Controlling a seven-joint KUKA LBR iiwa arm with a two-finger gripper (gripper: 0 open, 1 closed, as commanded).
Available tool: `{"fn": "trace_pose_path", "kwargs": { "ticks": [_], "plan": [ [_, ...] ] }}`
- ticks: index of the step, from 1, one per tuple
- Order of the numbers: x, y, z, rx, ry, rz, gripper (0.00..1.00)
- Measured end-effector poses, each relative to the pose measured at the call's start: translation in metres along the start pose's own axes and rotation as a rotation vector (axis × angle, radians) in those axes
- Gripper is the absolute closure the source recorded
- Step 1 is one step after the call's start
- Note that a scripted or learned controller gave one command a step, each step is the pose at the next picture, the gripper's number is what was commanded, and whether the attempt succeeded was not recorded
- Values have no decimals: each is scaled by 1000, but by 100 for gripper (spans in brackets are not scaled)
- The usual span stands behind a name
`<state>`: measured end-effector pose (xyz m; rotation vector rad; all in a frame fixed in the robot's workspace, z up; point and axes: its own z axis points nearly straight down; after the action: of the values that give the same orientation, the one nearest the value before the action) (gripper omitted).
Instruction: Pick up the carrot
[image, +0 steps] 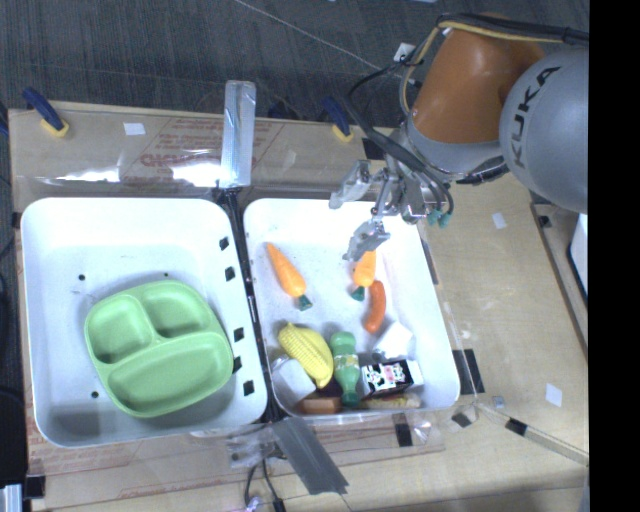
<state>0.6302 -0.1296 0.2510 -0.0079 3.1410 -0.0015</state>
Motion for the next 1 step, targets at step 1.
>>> {"fn": "trace_pose_path", "kwargs": {
  "ticks": [1],
  "plan": [
    [-23, -13, 163, -5, 15, -70, 0]
  ]
}}
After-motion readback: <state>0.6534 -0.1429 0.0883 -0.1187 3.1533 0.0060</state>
